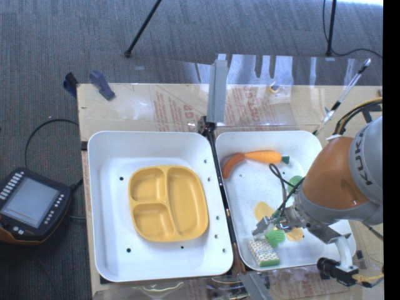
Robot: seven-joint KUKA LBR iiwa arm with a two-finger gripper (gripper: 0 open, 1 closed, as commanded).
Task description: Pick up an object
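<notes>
Over the right bin [312,144], the gripper [270,225] hovers by a green object [275,237] (jaw state unclear, I cannot tell).

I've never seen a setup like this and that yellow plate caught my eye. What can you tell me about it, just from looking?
The plate is a yellow tray that looks like smooth plastic, roughly square with rounded corners. Raised ridges split it into three compartments: two smaller ones on its left side and one long one on its right. It lies flat and right way up, turned slightly askew, near the middle of the left bin, resting on the bin's white floor. Its compartments hold nothing, and nothing else touches it.
</notes>
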